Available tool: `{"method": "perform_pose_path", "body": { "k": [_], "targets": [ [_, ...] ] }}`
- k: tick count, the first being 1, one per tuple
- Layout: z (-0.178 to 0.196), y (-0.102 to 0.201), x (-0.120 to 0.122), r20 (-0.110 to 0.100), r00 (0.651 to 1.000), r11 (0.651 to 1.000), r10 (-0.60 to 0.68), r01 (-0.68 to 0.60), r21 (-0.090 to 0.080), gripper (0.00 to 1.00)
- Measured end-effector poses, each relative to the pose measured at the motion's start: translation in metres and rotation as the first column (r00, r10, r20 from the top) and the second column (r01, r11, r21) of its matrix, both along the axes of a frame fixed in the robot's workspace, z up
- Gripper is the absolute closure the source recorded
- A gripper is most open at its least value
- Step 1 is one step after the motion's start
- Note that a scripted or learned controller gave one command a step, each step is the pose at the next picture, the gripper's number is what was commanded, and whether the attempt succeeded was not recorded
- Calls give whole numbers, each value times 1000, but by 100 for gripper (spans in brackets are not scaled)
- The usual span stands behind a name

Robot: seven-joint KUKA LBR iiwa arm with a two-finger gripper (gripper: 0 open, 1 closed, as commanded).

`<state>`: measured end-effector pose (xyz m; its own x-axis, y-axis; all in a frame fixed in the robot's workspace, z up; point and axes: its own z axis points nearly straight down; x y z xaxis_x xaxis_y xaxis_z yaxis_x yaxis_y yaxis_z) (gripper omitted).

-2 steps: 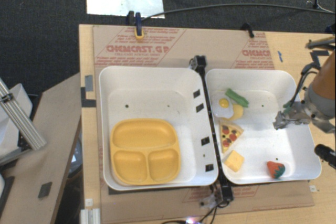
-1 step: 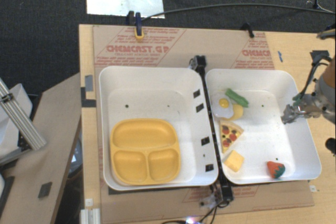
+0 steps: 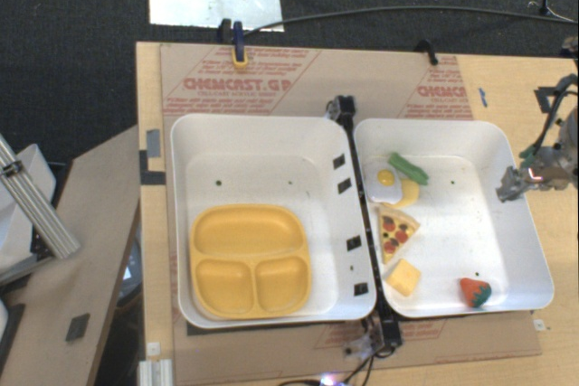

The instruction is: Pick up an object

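Here, tan bench (image 3: 271, 68), two white bins (image 3: 262, 140), dark floor, jaws' spread unclear

A yellow divided tray (image 3: 251, 262) lies in the left bin (image 3: 194, 140).

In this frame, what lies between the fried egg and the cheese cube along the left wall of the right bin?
In the camera view, the pizza slice lies between the fried egg above and the cheese cube below, close to the right bin's left wall.

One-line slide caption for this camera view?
Pincer at the right bin's right rim; toy foods lie along that bin's left side, a yellow divided tray in the left bin.
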<state>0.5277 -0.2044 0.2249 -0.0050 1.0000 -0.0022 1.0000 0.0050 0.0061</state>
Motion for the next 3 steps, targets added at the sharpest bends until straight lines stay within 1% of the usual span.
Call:
{"method": "perform_pose_path", "body": {
  "k": [1, 2, 3],
  "targets": [
    [11, 56, 0, -3, 1000, 1000, 5, -5, 3, 100],
    [10, 120, -2, -5, 1000, 1000, 6, -6, 5, 100],
    [19, 176, 0, -3, 1000, 1000, 6, -6, 4, 100]
  ]
}}
